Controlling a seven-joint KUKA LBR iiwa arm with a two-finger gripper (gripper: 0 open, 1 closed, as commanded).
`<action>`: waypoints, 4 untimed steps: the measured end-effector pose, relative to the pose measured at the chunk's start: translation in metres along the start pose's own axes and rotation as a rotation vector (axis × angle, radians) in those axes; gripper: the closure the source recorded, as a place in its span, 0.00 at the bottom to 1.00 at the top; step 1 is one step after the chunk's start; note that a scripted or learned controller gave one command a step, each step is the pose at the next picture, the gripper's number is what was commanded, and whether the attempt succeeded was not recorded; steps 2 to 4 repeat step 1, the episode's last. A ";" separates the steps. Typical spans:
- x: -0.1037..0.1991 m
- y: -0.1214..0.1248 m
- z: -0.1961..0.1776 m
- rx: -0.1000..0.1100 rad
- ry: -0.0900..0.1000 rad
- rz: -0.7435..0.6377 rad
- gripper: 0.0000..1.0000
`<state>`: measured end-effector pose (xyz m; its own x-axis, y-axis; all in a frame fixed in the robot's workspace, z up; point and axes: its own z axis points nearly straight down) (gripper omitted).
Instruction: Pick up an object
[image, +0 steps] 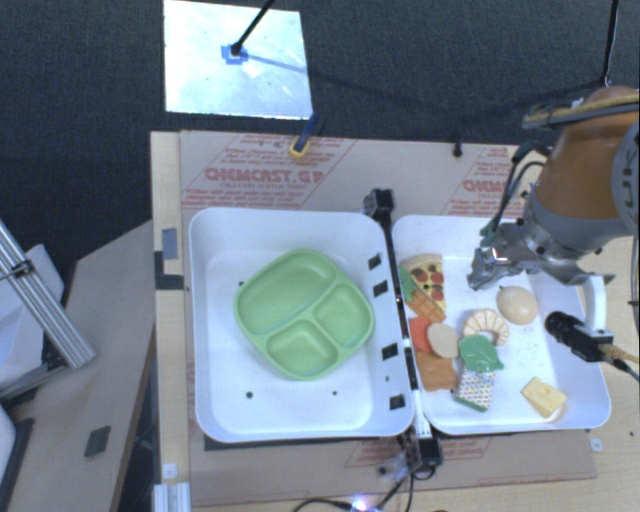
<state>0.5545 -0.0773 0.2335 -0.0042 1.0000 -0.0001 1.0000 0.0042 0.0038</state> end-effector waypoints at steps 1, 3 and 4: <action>0.006 0.013 0.007 0.001 0.000 -0.001 1.00; 0.006 0.013 0.007 0.001 0.000 -0.001 1.00; 0.006 0.013 0.007 0.001 0.000 -0.001 1.00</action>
